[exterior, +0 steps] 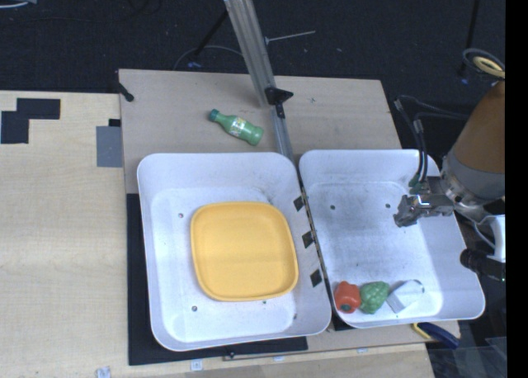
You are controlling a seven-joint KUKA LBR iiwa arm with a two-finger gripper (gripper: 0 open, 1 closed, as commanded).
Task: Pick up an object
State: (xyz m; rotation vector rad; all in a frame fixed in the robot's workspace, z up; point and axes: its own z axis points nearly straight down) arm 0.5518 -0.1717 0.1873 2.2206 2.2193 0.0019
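Observation:
In the right bin (363,236), three small things lie along the front wall: a red piece (346,296), a green knobbly piece (374,295) and a grey-white piece (403,295). A yellow square plate (243,250) lies flat in the left bin (165,203). My gripper (407,211) hangs over the right side of the right bin, well behind the three small things. Nothing shows between its dark fingers.
A green bottle (236,126) lies on its side on the bench behind the left bin. A slanted metal rail (256,38) rises behind the bins. Black clips (307,236) join the two bins. The arm's body (483,145) fills the right edge.

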